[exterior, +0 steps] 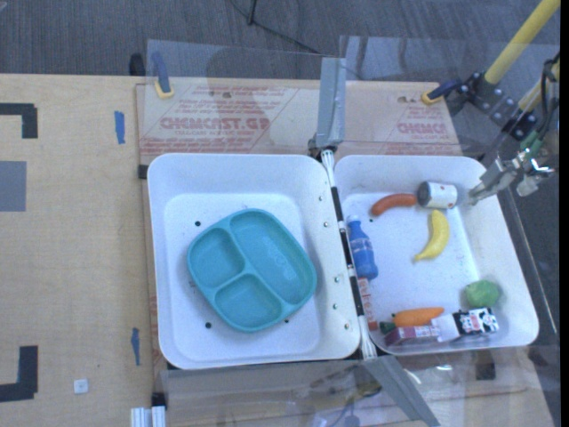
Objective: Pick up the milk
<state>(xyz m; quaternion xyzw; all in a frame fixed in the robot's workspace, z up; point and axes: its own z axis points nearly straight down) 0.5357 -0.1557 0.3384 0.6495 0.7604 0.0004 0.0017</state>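
Note:
The milk (478, 324) is a small white carton with black patches. It lies on its side against the front wall of the right bin (508, 238), near the front right corner. My gripper (494, 181) hangs at the bin's far right edge, just right of a grey can (437, 194). It is well away from the milk, which lies toward the front of the bin. Nothing shows in its grasp.
The right bin also holds a blue bottle (361, 249), a red sausage (392, 204), a banana (434, 236), a green lump (482, 293), a carrot (418, 315) and a red-and-white pack (416, 333) beside the milk. A teal divided plate (252, 269) lies in the left bin (169, 238).

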